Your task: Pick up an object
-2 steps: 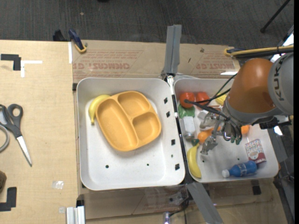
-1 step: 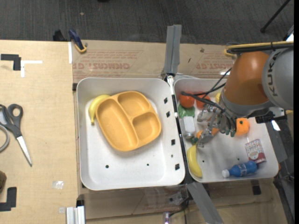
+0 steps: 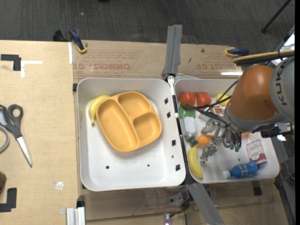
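As the hand (image 3: 216, 144) hovers, orange ball (image 3: 204, 140) just beside, banana (image 3: 194, 162) below

Wooden bench (image 3: 37, 125) bears two white bins (image 3: 93, 172) (image 3: 220, 172), cardboard sheet (image 3: 122, 62), scissors (image 3: 16, 130) at left.

In the left white bin (image 3: 89, 172) the front edge is free; a yellow divided plastic plate (image 3: 129, 121) and a yellow banana (image 3: 96, 107) crowd its back left corner.
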`<state>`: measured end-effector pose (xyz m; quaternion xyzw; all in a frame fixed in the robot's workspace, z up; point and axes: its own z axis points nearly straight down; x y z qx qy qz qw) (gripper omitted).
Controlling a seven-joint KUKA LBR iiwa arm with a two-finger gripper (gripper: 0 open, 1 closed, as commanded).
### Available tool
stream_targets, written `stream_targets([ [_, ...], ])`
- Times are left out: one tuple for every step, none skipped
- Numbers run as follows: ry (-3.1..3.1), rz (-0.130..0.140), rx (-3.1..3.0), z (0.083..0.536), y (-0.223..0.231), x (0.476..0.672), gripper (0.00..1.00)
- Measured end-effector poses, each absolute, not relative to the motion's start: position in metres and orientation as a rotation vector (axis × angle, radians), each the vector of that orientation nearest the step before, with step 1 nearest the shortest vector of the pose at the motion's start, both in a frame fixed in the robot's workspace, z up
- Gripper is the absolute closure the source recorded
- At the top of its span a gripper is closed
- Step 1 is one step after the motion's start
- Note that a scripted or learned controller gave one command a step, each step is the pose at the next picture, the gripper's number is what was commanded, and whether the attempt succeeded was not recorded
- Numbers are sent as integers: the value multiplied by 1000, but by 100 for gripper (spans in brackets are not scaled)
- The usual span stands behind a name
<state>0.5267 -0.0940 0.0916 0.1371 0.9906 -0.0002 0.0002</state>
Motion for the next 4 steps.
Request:
stream_targets([
  [3093, 0, 532, 92, -100, 545, 0],
  [3061, 0, 713, 91, -93, 523, 0],
  [3064, 0, 678, 92, -92, 556, 0],
  [3032, 0, 827, 91, -97, 524, 0],
])
